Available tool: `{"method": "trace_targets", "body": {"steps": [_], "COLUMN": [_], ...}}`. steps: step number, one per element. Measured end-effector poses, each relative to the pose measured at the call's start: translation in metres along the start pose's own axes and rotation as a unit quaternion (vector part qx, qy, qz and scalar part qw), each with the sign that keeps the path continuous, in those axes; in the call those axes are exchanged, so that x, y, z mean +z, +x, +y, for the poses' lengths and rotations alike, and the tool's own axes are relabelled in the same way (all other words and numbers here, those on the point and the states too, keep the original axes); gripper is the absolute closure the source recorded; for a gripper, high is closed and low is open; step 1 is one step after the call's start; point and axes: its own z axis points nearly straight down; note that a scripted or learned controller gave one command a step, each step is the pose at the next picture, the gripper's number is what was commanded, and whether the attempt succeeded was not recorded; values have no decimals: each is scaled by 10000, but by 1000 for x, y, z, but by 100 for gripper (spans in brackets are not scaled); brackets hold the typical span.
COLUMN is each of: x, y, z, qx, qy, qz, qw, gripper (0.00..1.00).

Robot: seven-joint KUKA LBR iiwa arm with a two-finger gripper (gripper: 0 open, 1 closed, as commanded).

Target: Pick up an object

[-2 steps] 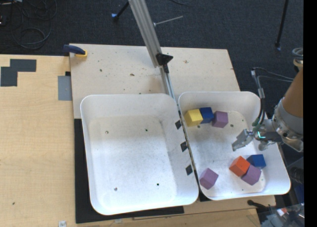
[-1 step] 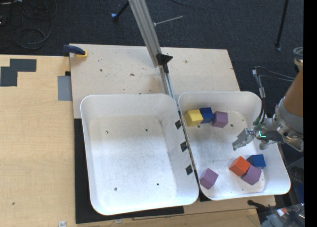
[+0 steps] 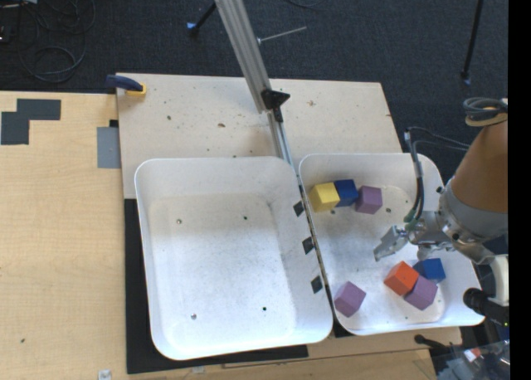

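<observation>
The left bin (image 3: pixel 216 262) sits on the bench (image 3: pixel 50 229), its white floor bare apart from dark specks. A slanted metal rail (image 3: pixel 249 63) runs down from the top to the seam between the two bins. In the right bin (image 3: pixel 365 320), a yellow cube (image 3: pixel 324 196), a blue cube (image 3: pixel 346 192) and a purple cube (image 3: pixel 369 199) stand in a touching row near the far wall. Another purple cube (image 3: pixel 350 297) lies alone near the front left corner, well apart from the rest. Further right, an orange cube (image 3: pixel 401 277), a second blue cube (image 3: pixel 431 269) and a third purple cube (image 3: pixel 422 293) crowd together by the front right wall. The hand (image 3: pixel 390 246) hangs just above and left of the orange cube, with open floor beneath it; whether its fingers are spread or closed cannot be told, and nothing shows between them. The grey arm (image 3: pixel 477 196) enters from the right.
</observation>
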Motion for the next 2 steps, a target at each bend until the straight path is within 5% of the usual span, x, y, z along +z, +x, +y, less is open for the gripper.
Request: {"method": "trace_targets", "body": {"steps": [1,2], "x": [48,71], "y": [9,5], "z": [-4,3], "qx": [0,0], "qy": [5,-162], "qz": [3,-65], "qw": [10000,9998], "gripper": [0,0]}}
